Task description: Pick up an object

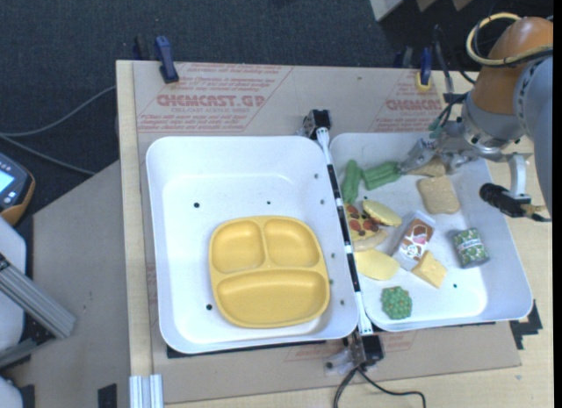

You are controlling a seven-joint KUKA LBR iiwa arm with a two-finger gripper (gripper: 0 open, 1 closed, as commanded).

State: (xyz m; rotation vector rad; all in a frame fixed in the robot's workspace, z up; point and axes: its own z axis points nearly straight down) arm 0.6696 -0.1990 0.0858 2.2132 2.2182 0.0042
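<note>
My gripper (432, 157) hangs low over the far end of the right bin (500, 297), just above a tan piece (430, 170) by the bin's back wall. Beside it to the left lie a green pepper-like piece (382, 174) and a green pea pod (351, 181). A toast slice (437, 195) lies just in front of the gripper. Further forward are a pizza slice (362, 225), a small burger (383, 213), a snack packet (413, 239), a green can (469, 247), a yellow piece (376, 265), a cheese wedge (429, 270) and broccoli (396, 302).
The left bin (176, 222) holds a yellow divided plate (268, 270). A black clamp (317, 121) sits at the far end of the wall between the bins. A black part of the arm (505, 197) sticks out over the right bin's right rim.
</note>
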